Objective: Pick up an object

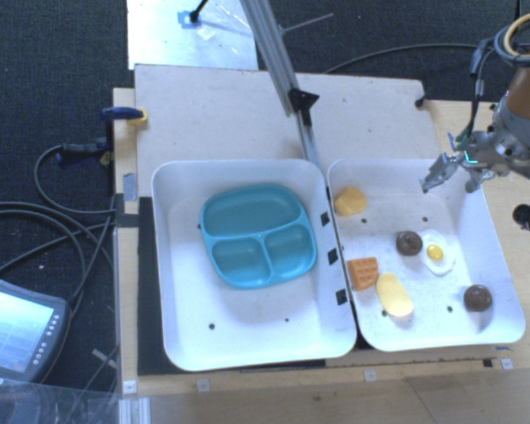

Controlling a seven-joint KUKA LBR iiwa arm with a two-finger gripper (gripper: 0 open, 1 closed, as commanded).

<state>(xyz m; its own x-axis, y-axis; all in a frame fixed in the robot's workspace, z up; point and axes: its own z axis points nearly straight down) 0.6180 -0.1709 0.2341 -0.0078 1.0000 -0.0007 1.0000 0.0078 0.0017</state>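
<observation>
Bins sit side by side on the tabletop (247, 113), and the right bin (499, 263) carries the loose pieces. A yellow-orange lump (351, 202) lies near its upper left corner. Lower down, an orange block (363, 273) rests close to the dividing wall, with a pale yellow oval piece (394, 295) just beside it. A dark brown round thing (409, 243) sits next to a toy fried egg (436, 254), and a second dark brown ball (477, 299) lies near the lower right corner; what those two brown things are is hard to make out.

The left bin (177, 237) holds a blue divided tray (258, 235), tilted a little.

The arm (521, 104) comes in at the right and is cut off by the frame edge. Its jaws (455, 171) hang above the upper right part of the right bin, spread apart with nothing between them, well apart from every piece below.

A grey pole (274, 51) slants down to the bins' shared wall. A handheld screen (18, 325) at lower left is partly cut off.
</observation>
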